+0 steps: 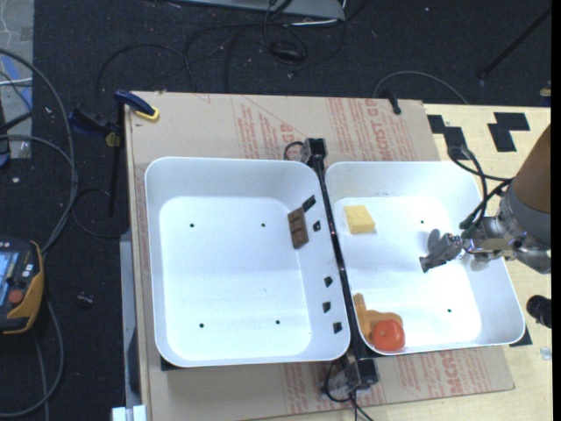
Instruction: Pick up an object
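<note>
We see the grey arm with its orange band (535, 178) reaching in from the right over the right white bin's (491, 323) right edge, its dark two-finger gripper (431, 257) pointing left, low above the floor.

White bins (175, 261) hold a yellow block (359, 219), a red-orange ball (387, 333) and a brown piece (298, 229).

A robotics lab. A plywood-topped bench (228, 121) carries two shallow white plastic bins (175, 182), loose black cables (219, 38) trail over dark carpet (79, 24), and a yellow-cased handheld control pendant (17, 283) lies at the left edge.
</note>
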